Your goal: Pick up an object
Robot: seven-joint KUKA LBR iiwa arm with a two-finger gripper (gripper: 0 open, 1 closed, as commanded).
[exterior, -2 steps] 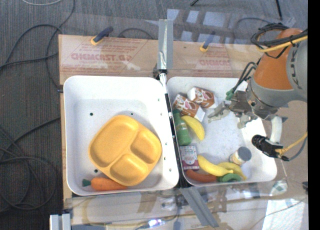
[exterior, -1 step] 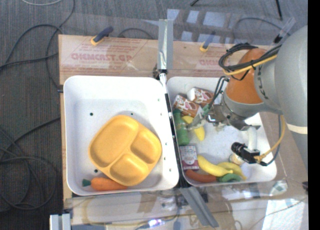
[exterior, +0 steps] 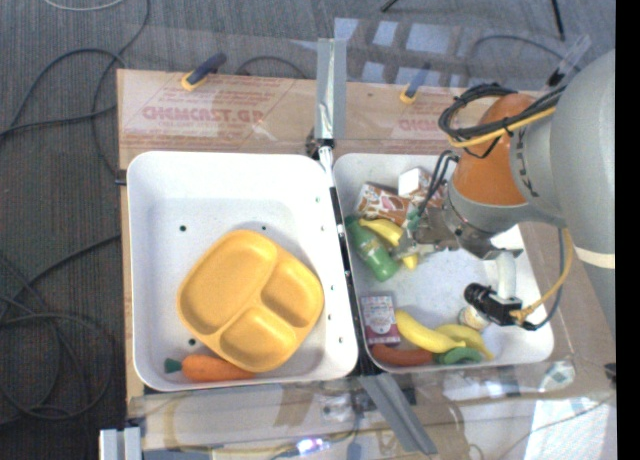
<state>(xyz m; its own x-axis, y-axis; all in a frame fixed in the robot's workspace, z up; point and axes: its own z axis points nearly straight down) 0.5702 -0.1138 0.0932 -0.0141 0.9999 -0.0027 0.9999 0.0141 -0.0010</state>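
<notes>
My gripper (exterior: 425, 231) is low over the upper middle of the right bin (exterior: 530, 348), below the arm's orange band (exterior: 488, 166). Just left of it lie a small yellow banana (exterior: 384, 233) and a green bottle (exterior: 372, 254), with a brown snack packet (exterior: 381, 203) and a small white box (exterior: 411, 183) behind them. A small yellow piece (exterior: 408, 261) sits right under the gripper's tip. I see nothing held.
At the right bin's front lie a red packet (exterior: 378, 316), a larger banana (exterior: 430, 333), a red pepper (exterior: 400, 356) and a green item (exterior: 456, 355). The left bin (exterior: 160, 188) holds a yellow divided plate (exterior: 252, 298) and an orange carrot (exterior: 212, 369).
</notes>
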